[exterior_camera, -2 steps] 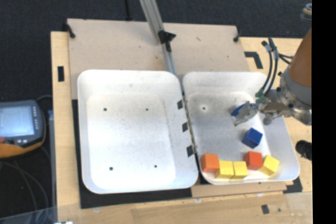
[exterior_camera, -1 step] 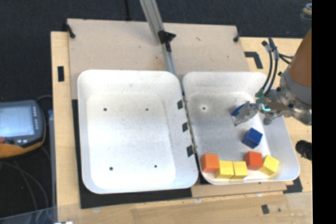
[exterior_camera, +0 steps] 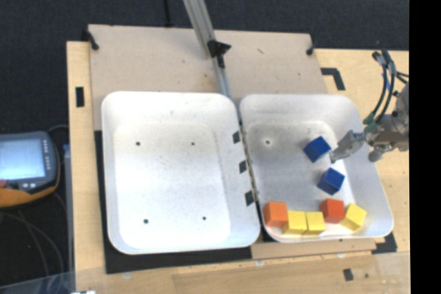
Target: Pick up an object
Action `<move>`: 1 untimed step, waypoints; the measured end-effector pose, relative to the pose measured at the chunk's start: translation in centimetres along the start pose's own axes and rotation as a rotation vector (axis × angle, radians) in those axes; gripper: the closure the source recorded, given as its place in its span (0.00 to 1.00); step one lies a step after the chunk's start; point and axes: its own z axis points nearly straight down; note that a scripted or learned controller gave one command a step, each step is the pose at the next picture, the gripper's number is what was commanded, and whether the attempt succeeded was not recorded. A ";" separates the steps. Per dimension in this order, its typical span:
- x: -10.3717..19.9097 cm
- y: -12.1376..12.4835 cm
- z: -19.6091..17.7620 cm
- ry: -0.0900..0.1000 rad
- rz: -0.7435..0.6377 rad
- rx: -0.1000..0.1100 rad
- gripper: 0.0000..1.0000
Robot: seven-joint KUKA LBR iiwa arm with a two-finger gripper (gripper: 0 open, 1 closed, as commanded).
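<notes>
Looking across from the far left, a small screen device (exterior_camera: 26, 160) sits off the table's (exterior_camera: 193, 272) edge, well apart from the gripper (exterior_camera: 348, 146). Next comes the left bin (exterior_camera: 110, 120), well to the gripper's left. A slanted metal rail (exterior_camera: 196, 3) runs down toward the seam between the bins. In the right bin (exterior_camera: 275, 113), an orange block (exterior_camera: 275, 213) lies far down-left of the gripper, with two yellow blocks (exterior_camera: 306, 222) just beside it along the near wall. A blue block (exterior_camera: 317, 149) sits just left of the gripper, near it but apart. A second blue block (exterior_camera: 331, 180) lies just below it. Farther down sit a red block (exterior_camera: 332, 209) and another yellow block (exterior_camera: 355, 216). The gripper hangs over the right bin's right side, pinching nothing; I cannot tell its spread.
</notes>
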 end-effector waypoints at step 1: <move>-5.6 1.5 10.0 0.001 0.001 0.009 0.00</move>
